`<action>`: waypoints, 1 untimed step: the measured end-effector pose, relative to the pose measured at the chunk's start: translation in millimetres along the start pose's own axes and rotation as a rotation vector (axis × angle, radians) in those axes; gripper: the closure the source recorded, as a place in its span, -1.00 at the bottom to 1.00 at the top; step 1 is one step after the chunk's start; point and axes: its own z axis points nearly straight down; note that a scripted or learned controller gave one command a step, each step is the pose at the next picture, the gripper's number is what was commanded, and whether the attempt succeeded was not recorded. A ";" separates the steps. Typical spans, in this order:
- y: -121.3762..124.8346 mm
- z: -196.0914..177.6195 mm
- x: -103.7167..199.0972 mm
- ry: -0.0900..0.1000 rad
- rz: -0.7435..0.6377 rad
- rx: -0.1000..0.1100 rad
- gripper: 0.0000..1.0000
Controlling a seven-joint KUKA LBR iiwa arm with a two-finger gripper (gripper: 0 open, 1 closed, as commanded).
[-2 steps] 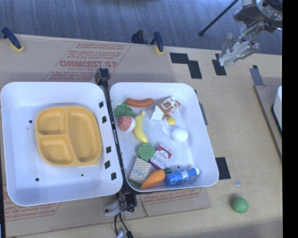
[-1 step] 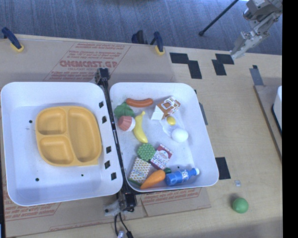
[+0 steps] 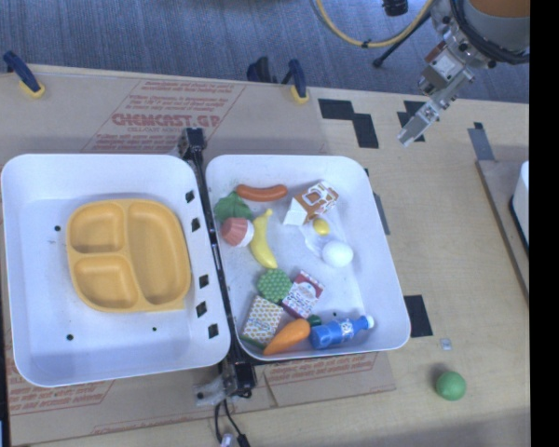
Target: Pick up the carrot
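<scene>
A: What fills the bins?
B: The left bin (image 3: 28, 250) bears a yellow divided tray (image 3: 128, 252); the right bin (image 3: 377, 240) holds toy food.
A: The gripper (image 3: 417, 127)?
B: High at upper right, off the bins, grasping nothing; fingers possibly narrow, I cannot tell.
A: The carrot (image 3: 288, 335)?
B: Near the front wall, touching a blue bottle (image 3: 340, 331).
</scene>
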 end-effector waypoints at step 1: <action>-2.0 -57.9 -2.4 0.003 -0.167 0.004 1.00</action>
